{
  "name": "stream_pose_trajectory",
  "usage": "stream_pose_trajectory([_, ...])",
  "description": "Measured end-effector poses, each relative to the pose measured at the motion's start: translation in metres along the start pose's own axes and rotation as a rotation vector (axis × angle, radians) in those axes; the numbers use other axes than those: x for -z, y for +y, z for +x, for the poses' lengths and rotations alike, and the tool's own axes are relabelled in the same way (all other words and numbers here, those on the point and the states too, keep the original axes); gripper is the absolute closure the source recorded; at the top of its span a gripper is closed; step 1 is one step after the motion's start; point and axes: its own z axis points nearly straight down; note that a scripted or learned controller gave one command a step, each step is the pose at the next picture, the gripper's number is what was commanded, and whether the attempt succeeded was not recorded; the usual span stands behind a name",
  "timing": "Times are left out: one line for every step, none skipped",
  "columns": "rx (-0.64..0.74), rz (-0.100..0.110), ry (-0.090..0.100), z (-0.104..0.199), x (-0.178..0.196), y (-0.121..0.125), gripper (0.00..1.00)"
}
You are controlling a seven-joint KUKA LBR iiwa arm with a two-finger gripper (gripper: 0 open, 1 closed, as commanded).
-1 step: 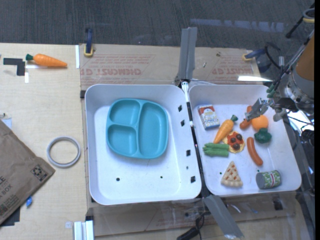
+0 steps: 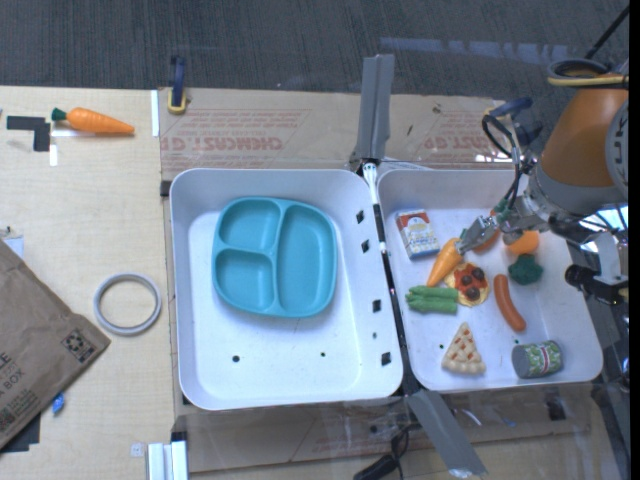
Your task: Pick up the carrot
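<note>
An orange carrot (image 2: 445,262) lies slanted in the right bin (image 2: 575,313), its green top pointing up and to the right. My gripper (image 2: 479,234) is low over the bin, right at the carrot's top end and seemingly touching it. Its tip is too small and dark to show how it stands. A second orange carrot (image 2: 96,121) with a green top lies on the bench at the far left, outside the bins.
The right bin also holds a small carton (image 2: 418,233), a green pea pod (image 2: 432,300), a round pizza (image 2: 470,284), a red sausage (image 2: 509,302), a pizza slice (image 2: 462,350), a can (image 2: 538,358) and broccoli (image 2: 524,268). A blue divided plate (image 2: 275,256) sits in the left bin.
</note>
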Motion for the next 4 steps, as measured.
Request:
stream_pose_trajectory([-0.095,0.012,-0.001,0.066,-0.021,0.001,0.0])
stream_pose_trajectory([-0.098,0.012,-0.001,0.065,-0.012,0.001,1.0])
stream_pose_trajectory([-0.101,0.012,-0.001,0.064,-0.003,0.001,1.0])
stream_pose_trajectory([-0.101,0.012,-0.001,0.064,-0.003,0.001,0.0])
